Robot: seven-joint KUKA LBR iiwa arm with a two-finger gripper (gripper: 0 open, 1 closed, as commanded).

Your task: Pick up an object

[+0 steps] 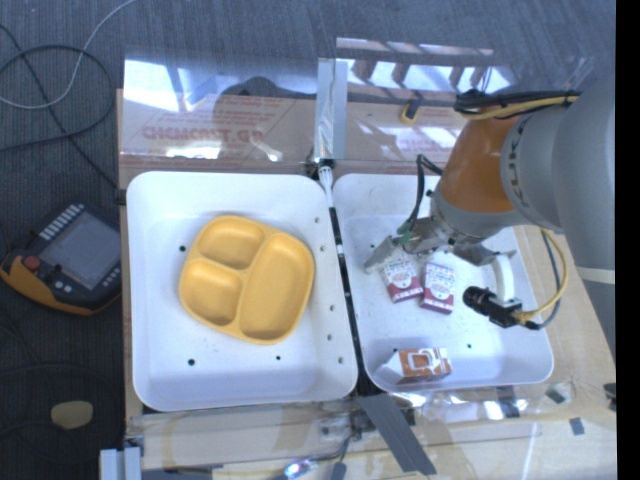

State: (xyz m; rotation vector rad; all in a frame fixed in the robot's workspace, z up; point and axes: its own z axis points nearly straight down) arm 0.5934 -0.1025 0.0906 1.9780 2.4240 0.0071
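My gripper (pixel 398 248) hangs low in the right bin (pixel 365 348), at its left middle, just above and to the left of two small red-and-white packets. The left packet (pixel 402 280) lies directly under the gripper's tip, and the right packet (pixel 438 286) lies against its side. A small orange carton (pixel 424 364) rests near the bin's front wall, apart from the gripper. The grey arm with its orange band (pixel 480 173) covers the bin's back right part.
A yellow divided plate (pixel 248 276) lies in the middle of the left bin (pixel 150 368). A black cable connector (pixel 490 304) dangles off the wrist over the right bin. A teach pendant (pixel 62 258) sits on the floor to the left.
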